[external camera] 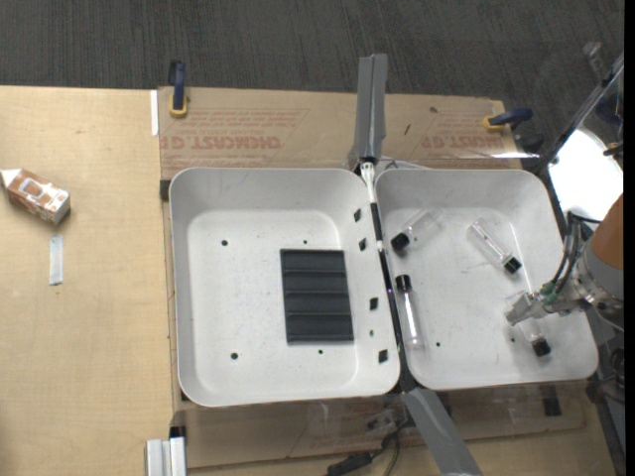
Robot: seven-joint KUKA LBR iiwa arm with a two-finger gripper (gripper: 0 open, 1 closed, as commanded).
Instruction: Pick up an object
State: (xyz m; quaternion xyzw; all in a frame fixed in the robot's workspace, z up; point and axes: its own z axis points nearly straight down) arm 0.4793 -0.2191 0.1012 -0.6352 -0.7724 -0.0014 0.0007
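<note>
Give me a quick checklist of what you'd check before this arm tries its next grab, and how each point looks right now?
1. Gripper over the right bin: ok, it sits low near the right side.
2. Target nearby: ok, a small black-capped piece lies just below the gripper.
3. Anything held already: cannot tell, the fingers are too blurred.
4. Other clear tubes out of the way: ok, all lie apart from the gripper.
5. Left bin contents: ok, the black ridged block lies flat, far from the arm.
</note>
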